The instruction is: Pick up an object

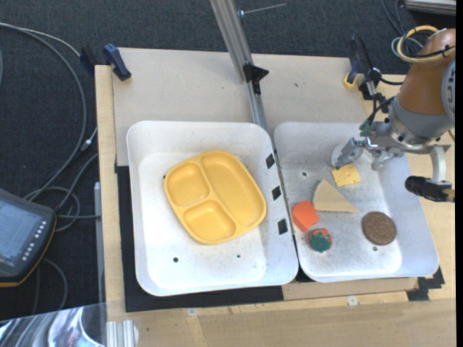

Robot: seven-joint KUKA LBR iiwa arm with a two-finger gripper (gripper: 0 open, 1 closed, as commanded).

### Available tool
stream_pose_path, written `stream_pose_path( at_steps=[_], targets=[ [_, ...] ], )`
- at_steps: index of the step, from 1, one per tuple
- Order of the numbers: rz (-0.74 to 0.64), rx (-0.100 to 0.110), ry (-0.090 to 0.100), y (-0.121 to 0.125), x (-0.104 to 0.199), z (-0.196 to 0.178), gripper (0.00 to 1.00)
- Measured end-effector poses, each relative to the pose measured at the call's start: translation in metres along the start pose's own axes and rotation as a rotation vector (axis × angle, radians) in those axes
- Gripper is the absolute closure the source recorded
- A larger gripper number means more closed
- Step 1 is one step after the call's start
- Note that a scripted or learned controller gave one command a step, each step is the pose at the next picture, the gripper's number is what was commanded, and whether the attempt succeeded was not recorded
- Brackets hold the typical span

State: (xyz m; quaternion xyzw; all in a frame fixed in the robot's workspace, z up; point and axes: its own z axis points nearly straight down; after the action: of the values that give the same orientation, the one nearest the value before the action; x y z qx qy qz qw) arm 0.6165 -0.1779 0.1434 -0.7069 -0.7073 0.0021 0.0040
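- Camera view: the bench (181, 85) bears two shallow white bins side by side — the left bin (148, 194) and the right bin (405, 259).
- In the left bin lies a yellow divided tray (214, 196) with three compartments, sitting a little left of that bin's right wall.
- The right bin holds five small things: a yellow cheese block (346, 176), a tan wedge (331, 198), an orange block (304, 215), a small red-and-green vegetable toy (320, 240) and a brown round cookie (379, 228).
- The arm (427, 85) reaches in from the right, with its gripper (364, 150) low over the far part of the right bin.
- Whether the claw is spread or pressed together I cannot tell — nothing is seen pinched in it.
- The yellow cheese block lies just near of the gripper, a little to its left, close beneath it; whether they touch I cannot tell.
- The tan wedge lies just near of the cheese block, the orange block to the wedge's left, the vegetable toy near of the orange block, and the cookie well to the right of these.
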Motion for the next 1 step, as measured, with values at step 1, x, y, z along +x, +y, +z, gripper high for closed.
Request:
stream_pose_path(
  at_steps=[1],
  targets=[
    [0.000, 0.000, 0.000, -0.0009, 0.0010, 0.0532, 0.00]
  ],
)
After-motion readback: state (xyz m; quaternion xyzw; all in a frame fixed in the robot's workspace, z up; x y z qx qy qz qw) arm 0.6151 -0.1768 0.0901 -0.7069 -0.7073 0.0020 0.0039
